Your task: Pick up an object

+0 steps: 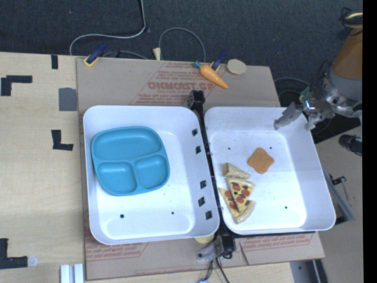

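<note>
The things open to picking lie in the right bin (294, 214), all in its left half. A tan square cracker (260, 160) sits near the bin's middle, flat on the white floor and apart from the rest. Toward the bin's left wall from it lies a small pale bread wedge (235, 171), and just nearer the bin's front edge a toy pizza slice (237, 194) with red dots on yellow. The wedge and the slice touch or nearly touch; I cannot tell which. The right half of the bin's floor is bare white.

The gripper (288, 119) hangs over the bin's far right corner, above the rim, well apart from the cracker and with nothing seen in it. Whether it is parted or closed cannot be told from this slant. The arm (347, 69), grey with its orange band, rises beyond the bin's right side.

Against the right bin's left wall stands the left bin (106, 229), which holds a blue divided plate (129, 160). Beyond the right bin's far edge, on the brown cardboard (171, 84), lie a toy carrot (213, 76) and a round beige disc (237, 67), close together. White cables (141, 16) loop farther back
</note>
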### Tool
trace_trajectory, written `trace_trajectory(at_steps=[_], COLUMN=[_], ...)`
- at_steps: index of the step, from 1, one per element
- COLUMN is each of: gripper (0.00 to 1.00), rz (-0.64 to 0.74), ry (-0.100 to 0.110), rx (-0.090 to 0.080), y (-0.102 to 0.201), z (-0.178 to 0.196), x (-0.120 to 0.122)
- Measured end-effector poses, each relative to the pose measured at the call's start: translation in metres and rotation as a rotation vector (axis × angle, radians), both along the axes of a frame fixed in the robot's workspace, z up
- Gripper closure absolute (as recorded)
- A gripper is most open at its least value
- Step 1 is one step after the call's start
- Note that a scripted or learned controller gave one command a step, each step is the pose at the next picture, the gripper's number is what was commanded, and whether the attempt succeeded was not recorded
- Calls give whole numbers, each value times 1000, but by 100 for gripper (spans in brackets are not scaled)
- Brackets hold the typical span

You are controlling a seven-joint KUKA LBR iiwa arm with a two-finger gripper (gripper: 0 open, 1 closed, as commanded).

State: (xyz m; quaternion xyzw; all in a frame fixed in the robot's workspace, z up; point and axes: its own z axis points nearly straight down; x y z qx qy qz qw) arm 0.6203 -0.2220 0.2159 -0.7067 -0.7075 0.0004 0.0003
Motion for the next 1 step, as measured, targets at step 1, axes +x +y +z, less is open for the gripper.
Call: trace_trajectory(at_steps=[1], gripper=[0], rz=[2], ry=[-3], rx=[-4], y=[51], z=[-135], x=[-16])
